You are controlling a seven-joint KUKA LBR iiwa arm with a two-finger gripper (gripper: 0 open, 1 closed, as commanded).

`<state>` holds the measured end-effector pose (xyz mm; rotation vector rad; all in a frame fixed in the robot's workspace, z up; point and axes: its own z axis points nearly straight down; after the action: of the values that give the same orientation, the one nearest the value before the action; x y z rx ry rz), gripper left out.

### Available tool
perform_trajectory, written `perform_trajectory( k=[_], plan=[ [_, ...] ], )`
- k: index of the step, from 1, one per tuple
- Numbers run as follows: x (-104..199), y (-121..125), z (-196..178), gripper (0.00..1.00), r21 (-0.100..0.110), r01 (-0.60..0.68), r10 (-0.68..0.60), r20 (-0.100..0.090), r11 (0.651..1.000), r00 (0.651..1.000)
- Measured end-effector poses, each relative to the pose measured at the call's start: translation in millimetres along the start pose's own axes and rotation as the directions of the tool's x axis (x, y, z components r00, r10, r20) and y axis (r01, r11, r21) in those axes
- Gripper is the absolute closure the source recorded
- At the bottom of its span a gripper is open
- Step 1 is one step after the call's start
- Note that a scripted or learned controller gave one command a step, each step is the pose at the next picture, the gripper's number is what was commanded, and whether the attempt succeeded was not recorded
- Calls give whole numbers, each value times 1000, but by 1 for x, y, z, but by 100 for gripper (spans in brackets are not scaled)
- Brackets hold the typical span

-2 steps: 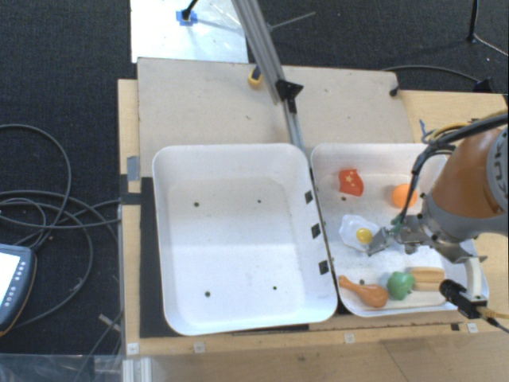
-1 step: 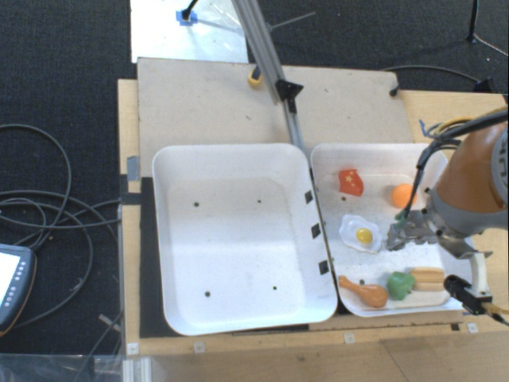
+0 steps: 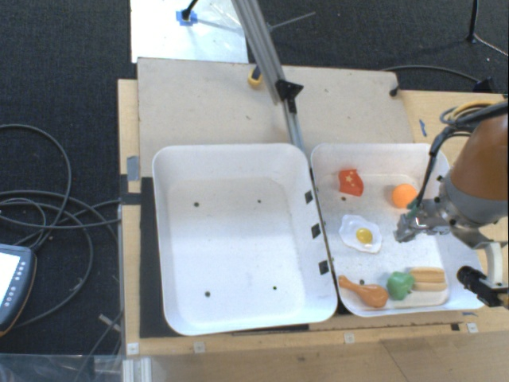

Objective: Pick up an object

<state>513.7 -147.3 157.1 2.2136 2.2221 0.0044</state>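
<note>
Fried egg [image 3: 360, 235] lay just left of gripper [image 3: 407, 231]; finger state could not be told; likely hovering to pick nearby.

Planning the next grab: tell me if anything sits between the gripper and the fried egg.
Nothing visible does. The gripper hangs just right of the fried egg, with bare bin floor between them. The orange ball lies above that line.

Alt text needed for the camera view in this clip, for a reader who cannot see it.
A grey and orange robot arm reaches in from the right, its gripper over the right white bin, which holds a fried egg, orange ball, red piece, drumstick, green item and hot dog. A second white bin sits beside it, on the left.
</note>
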Motion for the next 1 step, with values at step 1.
perform_trajectory(
  k=[1],
  plan=[
    [-1,2,-51,100,-2,1,-1,0,1000,1000]
  ],
)
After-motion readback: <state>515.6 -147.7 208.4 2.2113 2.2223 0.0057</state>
